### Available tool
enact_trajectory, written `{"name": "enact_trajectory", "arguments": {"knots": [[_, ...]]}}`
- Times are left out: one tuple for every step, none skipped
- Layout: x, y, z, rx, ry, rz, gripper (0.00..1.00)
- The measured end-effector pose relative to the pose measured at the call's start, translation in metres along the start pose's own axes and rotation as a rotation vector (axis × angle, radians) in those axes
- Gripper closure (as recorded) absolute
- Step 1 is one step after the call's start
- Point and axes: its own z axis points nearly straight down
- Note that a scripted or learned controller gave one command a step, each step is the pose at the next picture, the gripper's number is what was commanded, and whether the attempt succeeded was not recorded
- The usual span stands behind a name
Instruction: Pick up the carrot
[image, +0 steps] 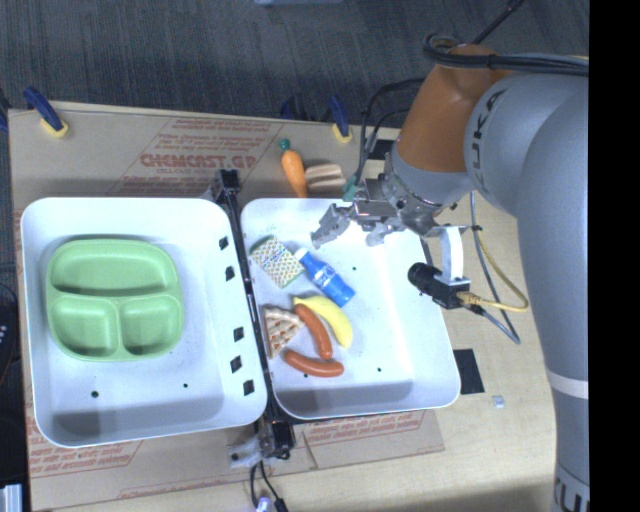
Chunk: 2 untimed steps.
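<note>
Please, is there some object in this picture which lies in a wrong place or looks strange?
Yes. The carrot lies outside both bins, on the cardboard just behind the right bin, beside a tan block. The other toy foods lie inside that bin.

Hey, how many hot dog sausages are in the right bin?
2. One sausage lies slanted beside the banana; the other sausage lies below it, nearer the bin's front wall. None looks hidden.

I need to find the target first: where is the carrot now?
The carrot lies on the cardboard just beyond the far rim of the right bin, outside it, next to a small tan block and left of the gripper.
</note>
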Motion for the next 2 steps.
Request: {"name": "enact_trajectory", "arguments": {"knots": [[-0.052,0.050,0.111,0.000,0.000,0.229,0.00],[0.005,0.055,0.090,0.001,0.001,0.649,0.00]]}}
